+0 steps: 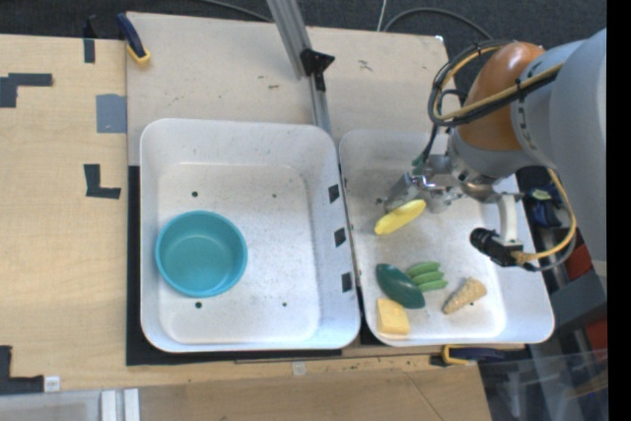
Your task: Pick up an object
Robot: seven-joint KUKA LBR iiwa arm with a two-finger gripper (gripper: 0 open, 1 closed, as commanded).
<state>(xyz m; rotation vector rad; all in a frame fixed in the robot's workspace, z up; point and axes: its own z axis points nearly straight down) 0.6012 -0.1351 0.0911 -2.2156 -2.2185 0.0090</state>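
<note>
Right, end effector (422, 189) sits low in the right bin (513, 325), tips at the yellow banana-like piece (399, 217); can't tell whether it's wide, narrow or gripping, since wrist + cables hide it. Piece lies upper-middle of that bin, apart from the other items. To do this well, I'd judge: centre over the piece's middle, close across its short width, lift straight up, w/o nudging it toward the bin wall.

Count: 2 bins; left bin (237, 135) has 1 teal bowl (201, 253). Right bin: 1 yellow piece, 1 dark green item (399, 286), 1 light green pod cluster (427, 273), 1 yellow block (392, 317), 1 tan cone (463, 295).
</note>
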